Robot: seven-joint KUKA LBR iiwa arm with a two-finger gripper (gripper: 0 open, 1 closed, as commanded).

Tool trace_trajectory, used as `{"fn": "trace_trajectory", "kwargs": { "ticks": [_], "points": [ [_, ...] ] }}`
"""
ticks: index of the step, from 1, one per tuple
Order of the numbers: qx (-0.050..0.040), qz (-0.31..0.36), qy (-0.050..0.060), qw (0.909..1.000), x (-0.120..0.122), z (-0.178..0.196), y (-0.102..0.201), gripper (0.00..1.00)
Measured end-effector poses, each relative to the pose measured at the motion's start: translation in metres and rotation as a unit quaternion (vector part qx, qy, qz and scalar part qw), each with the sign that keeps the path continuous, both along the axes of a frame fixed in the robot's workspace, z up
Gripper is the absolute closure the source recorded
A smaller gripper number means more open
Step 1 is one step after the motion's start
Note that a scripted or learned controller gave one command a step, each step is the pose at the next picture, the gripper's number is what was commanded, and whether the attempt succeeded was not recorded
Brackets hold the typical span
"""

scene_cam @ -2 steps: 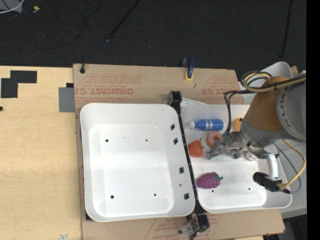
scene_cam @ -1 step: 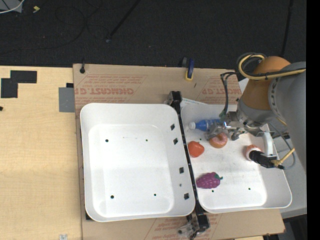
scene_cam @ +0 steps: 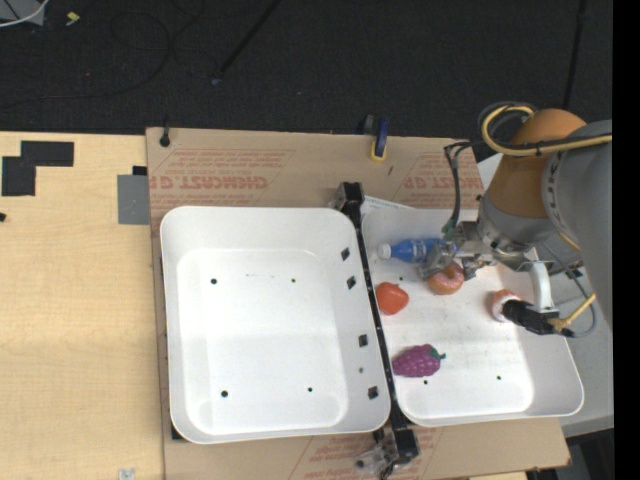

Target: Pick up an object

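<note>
Bench: pale wood at the left, with a brown cardboard sheet (scene_cam: 260, 173) under both bins, printed in red
Left bin (scene_cam: 265, 323): shallow and white, a few small dark dots on its floor, its right wall touching the other bin along a black clip strip (scene_cam: 365, 308)
Blue clamp (scene_cam: 379, 138): on the far edge of the cardboard, above the seam between the bins
Right bin (scene_cam: 500, 388): white, holding all the objects listed below
Orange-red fruit (scene_cam: 391, 297): near the left wall of the right bin, lying alone, just right of the clip strip
Purple grape bunch (scene_cam: 417, 361): nearer the camera than the orange-red fruit, with a bit of green at its right end, apart from everything else
Blue bottle (scene_cam: 412, 250): lying on its side toward the far end of the bin, white cap pointing left, its right end close to the gripper
Peach-coloured round fruit (scene_cam: 447, 280): directly under the gripper and touching it; whether it sits between the fingers cannot be told
Gripper (scene_cam: 450, 263): low over the far middle of the right bin, just right of the bottle; its metal parts blur together, so open or closed cannot be told
Arm: reaches in from the right, grey body and orange band (scene_cam: 525, 173) bent over the far right corner of the bin, wrist angled down and to the left, cables looped on top
Pink-and-white object (scene_cam: 500, 305): at the right of the bin, beside a black part of the arm
</note>
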State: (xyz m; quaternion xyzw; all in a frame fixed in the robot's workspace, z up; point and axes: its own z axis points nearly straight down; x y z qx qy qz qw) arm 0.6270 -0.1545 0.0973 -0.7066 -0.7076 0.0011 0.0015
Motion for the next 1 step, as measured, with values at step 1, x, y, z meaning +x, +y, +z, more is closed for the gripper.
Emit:
{"fn": "trace_trajectory", "kwargs": {
  "ticks": [1],
  "points": [
    [0.0002, 0.003, -0.005, 1.0, 0.0178, 0.1171, 0.0728, 1.0]
  ]
}}
